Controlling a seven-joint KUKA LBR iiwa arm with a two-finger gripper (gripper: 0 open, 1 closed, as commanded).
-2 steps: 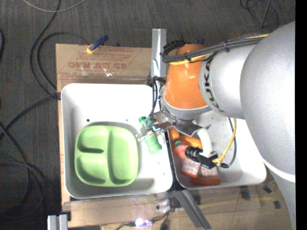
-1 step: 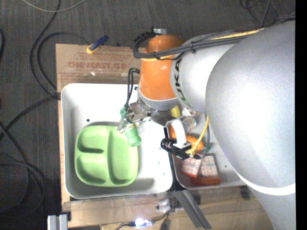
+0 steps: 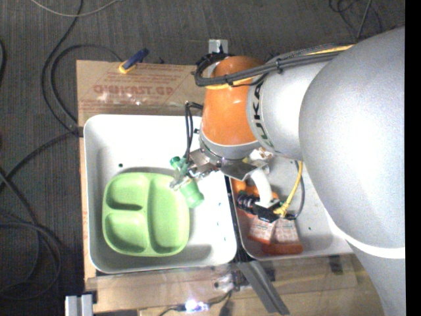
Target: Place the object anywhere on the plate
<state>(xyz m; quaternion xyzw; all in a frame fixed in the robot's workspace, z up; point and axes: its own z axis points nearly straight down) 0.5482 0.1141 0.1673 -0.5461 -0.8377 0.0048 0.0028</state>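
Dark carpet surrounds the counter; we see the claw (image 3: 181, 174) closed around a green bottle (image 3: 191, 192) at the green plate's (image 3: 146, 214) right rim, ready for release.

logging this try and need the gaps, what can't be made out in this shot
- Gripper, camera view: too small and half under the orange wrist band to tell whether it grips the small green bottle-like object at the green divided plastic plate.
- Right white bin: mostly covered by the grey arm.
- Orange-red items there: partly hidden, not identifiable.
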